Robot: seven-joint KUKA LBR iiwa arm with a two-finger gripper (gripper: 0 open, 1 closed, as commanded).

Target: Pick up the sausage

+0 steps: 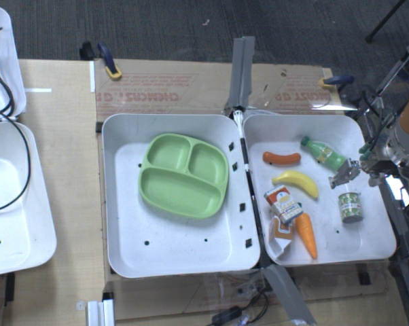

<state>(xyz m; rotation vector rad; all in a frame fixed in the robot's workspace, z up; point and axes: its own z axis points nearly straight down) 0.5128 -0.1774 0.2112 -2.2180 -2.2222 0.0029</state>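
Camera view: sausage [282, 158] near the right bin's [327, 253] back-left corner, behind the banana [296, 183]. Likely light, smooth, a bit slippery; best pinched across its middle. Gripper [343, 175] at the right edge, finger state impossible to tell.

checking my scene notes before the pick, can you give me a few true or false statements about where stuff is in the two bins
1. The sausage lies in the right bin. True.
2. The green plate shares a bin with the banana. False: the plate sits in the left bin, the banana in the right bin.
3. The gripper is closed on the sausage. False: it hangs apart from the sausage, between the green bottle and the small can.
4. The carrot lies nearer the camera than the banana. True.
5. The sausage rests on the green plate. False: it lies on the bin floor, above the banana in the view.
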